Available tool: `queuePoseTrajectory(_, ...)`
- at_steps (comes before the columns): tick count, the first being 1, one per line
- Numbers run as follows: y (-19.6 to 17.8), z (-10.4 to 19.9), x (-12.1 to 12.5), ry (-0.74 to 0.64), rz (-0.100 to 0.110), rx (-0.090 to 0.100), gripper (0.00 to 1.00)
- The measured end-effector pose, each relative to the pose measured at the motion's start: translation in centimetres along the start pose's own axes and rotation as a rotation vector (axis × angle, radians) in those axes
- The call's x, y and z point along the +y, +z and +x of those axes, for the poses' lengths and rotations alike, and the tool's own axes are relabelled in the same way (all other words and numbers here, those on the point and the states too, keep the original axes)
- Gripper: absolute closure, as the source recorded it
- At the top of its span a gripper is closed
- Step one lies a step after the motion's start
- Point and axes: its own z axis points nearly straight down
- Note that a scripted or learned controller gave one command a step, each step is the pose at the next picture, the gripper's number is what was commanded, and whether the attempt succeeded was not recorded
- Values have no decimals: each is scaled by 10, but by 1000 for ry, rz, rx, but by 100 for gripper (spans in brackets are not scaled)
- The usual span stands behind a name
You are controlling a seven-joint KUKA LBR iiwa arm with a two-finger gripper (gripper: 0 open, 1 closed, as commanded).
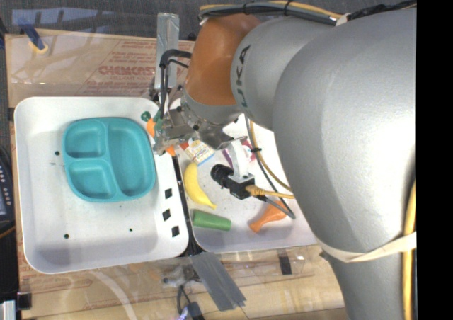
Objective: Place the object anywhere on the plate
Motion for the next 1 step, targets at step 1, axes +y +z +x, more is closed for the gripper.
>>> queuePoseTrajectory(1,0,-1,0,1,0,-1,0)
